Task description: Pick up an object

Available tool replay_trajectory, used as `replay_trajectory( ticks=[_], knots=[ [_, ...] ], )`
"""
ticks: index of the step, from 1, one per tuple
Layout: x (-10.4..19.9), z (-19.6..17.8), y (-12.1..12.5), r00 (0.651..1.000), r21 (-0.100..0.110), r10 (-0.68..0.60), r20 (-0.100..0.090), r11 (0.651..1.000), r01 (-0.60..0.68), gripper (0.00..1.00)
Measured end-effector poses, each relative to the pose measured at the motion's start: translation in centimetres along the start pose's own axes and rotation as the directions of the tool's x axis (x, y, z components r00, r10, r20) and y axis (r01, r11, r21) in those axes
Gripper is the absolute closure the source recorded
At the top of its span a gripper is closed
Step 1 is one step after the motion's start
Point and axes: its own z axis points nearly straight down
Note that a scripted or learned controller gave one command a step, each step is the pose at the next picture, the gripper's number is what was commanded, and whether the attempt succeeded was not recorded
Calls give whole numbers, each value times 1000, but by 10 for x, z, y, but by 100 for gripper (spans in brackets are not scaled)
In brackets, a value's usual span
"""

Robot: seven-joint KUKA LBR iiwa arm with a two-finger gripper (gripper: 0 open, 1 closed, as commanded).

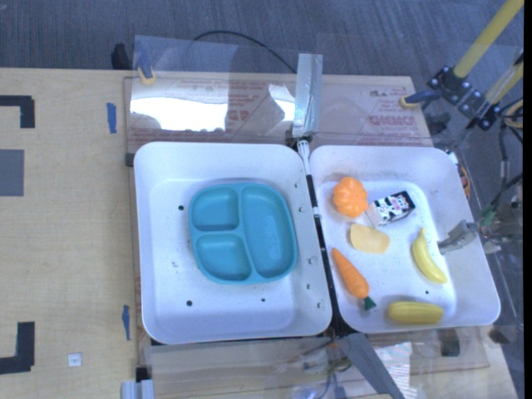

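Observation:
The right white bin (465,181) holds several toy foods. An orange pumpkin-like piece (350,196) sits at its back left, with a small black-and-white carton (392,207) just to its right. A pale yellow slice (368,238) lies in the middle. In front of it an orange carrot (352,276) lies at a slant along the left wall. A yellow banana (426,257) curves along the right side. A yellow oblong piece (415,312) rests near the front wall.
The left white bin (158,223) holds a teal divided plate (243,231). A small grey metal piece (460,238) sticks in over the right bin's right rim. A yellow pole (490,32) and cables stand past the back right.

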Motion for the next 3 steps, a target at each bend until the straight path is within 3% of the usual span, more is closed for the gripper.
replay_trajectory(
  ticks=[1,2,3],
  knots=[
    [0,47,18,1000,-41,2,14,999,-1,0],
    [14,-29,-7,984,-11,180,4,984,-180,0],
    [47,-48,28,955,-8,298,2,955,-298,0]
  ],
)
